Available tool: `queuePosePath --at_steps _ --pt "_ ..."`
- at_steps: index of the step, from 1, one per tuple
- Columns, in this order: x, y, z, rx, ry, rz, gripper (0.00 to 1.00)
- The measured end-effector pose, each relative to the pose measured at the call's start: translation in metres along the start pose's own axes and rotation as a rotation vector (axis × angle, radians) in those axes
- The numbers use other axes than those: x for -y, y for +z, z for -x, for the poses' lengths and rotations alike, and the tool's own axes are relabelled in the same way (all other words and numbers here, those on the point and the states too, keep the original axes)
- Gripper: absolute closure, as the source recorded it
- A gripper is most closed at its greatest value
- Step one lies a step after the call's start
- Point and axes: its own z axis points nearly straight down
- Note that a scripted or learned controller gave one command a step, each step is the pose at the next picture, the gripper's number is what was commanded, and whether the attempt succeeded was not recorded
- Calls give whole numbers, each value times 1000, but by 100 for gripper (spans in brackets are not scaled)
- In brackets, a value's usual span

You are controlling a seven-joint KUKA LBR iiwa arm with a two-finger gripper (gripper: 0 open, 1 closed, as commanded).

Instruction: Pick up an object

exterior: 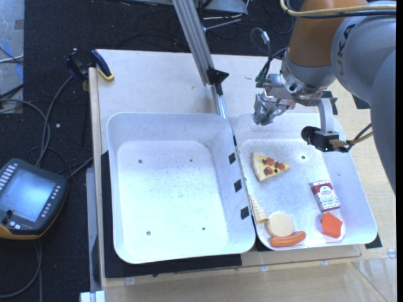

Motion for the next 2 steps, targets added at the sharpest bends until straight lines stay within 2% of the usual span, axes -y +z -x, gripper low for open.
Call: queuePosePath --at_steps 2 --pt "-9 15 -102 0 0 0 100"
